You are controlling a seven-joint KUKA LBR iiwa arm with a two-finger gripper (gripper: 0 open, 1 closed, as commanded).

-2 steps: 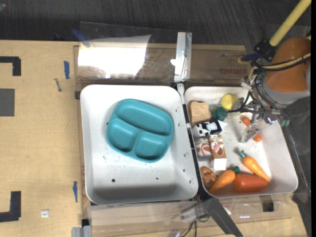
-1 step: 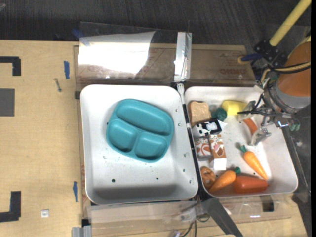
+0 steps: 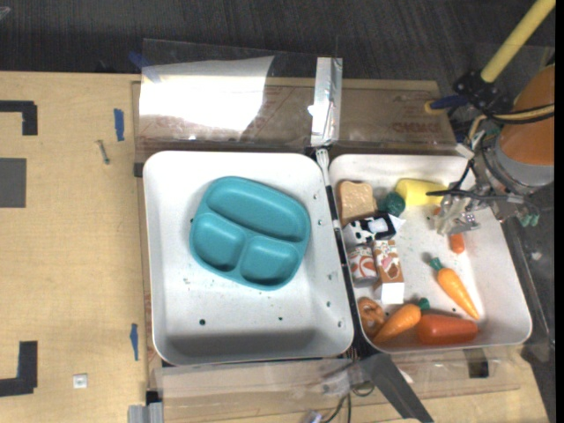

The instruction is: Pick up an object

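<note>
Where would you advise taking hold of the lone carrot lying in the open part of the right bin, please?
Grip the carrot across its thick orange middle, coming straight down from above. It lies flat and slanted on bare floor of the right bin, green top up-left, tip down-right, so set the fingers across that axis. Both long sides look free.

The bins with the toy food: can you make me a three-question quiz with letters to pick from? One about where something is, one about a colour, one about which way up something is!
1. Where is the divided plate?
A. in the left bin
B. in the right bin
C. on the bench outside both bins

2. What colour is that plate?
A. red
B. teal
C. yellow

3. How does the plate sit?
A. flat, hollows facing up
B. standing on its edge
C. leaning on the bin wall

Answers: 1 A, it lies alone inside the left bin. 2 B, it is blue-green all over. 3 A, its three hollows show from above.
</note>
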